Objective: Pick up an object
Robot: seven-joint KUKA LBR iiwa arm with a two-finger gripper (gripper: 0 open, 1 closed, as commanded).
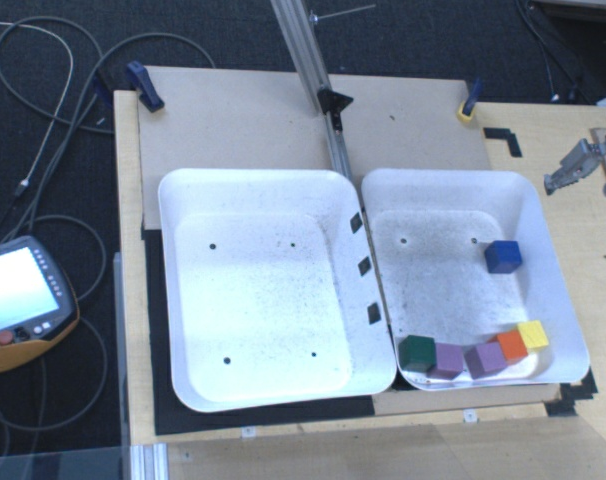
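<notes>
In the right bin (pixel 543 218), a blue cube (pixel 503 256) sits alone near the right wall. Along that bin's front wall runs a row of cubes: green (pixel 417 352), light purple (pixel 446 359), darker purple (pixel 486 358), orange (pixel 512 347) and yellow (pixel 532 335), each touching its neighbour. My gripper (pixel 575 168) hangs at the view's right edge, outside the right bin's far right corner and well away from every cube. Nothing shows in it.
The left bin (pixel 183 198) lies beside the right one, with black clips along the shared wall. A slanted metal pole (pixel 301 43) comes down to the bins' back junction. A teach pendant (pixel 18 298) and cables lie on the floor at left.
</notes>
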